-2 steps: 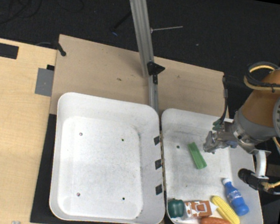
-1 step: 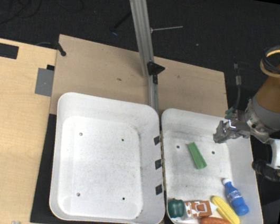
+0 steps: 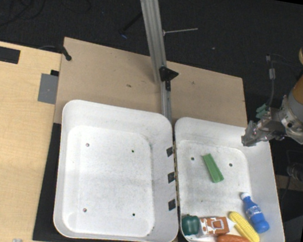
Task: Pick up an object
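Count on the worktop (image 3: 203, 92): two shallow white bins, a left bin (image 3: 118, 118) and a right bin (image 3: 266, 161). Loose items total six, all in the right bin: one green block (image 3: 213, 168), one blue bottle (image 3: 254, 214), one yellow corn cob (image 3: 244, 228), one orange-and-white packet (image 3: 214, 224), one dark green item (image 3: 190, 225) and one red-orange sausage-shaped piece (image 3: 232, 240). One arm with one gripper (image 3: 251, 135) stands at the right bin's far edge, and one metal rail (image 3: 153, 42) lies beyond the bins.
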Controlling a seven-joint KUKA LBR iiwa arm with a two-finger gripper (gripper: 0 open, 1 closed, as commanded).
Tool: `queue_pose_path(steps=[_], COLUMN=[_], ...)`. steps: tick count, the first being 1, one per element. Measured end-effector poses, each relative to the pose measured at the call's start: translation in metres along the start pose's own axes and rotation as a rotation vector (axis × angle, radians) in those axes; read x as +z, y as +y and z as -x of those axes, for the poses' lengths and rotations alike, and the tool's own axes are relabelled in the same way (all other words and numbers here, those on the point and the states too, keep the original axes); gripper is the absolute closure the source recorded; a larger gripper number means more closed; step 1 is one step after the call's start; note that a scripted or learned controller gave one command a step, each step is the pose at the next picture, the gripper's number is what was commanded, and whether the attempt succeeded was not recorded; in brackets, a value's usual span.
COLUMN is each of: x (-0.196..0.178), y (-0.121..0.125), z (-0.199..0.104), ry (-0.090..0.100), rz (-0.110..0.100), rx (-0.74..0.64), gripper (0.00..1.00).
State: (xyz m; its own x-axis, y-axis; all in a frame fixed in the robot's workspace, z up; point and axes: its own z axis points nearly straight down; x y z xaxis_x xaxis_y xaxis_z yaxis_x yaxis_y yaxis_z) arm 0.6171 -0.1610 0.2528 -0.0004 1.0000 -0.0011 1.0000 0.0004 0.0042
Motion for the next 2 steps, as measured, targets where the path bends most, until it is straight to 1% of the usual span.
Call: queue_pose_path(steps=[1,2], x=[0.012,0.019], y=[-0.008,-0.027], z=[-0.045,-0.096], ry=[0.004,0.003], rz=[-0.008,-0.01], rx=[-0.004,-0.003], gripper=[1.0,1.0])
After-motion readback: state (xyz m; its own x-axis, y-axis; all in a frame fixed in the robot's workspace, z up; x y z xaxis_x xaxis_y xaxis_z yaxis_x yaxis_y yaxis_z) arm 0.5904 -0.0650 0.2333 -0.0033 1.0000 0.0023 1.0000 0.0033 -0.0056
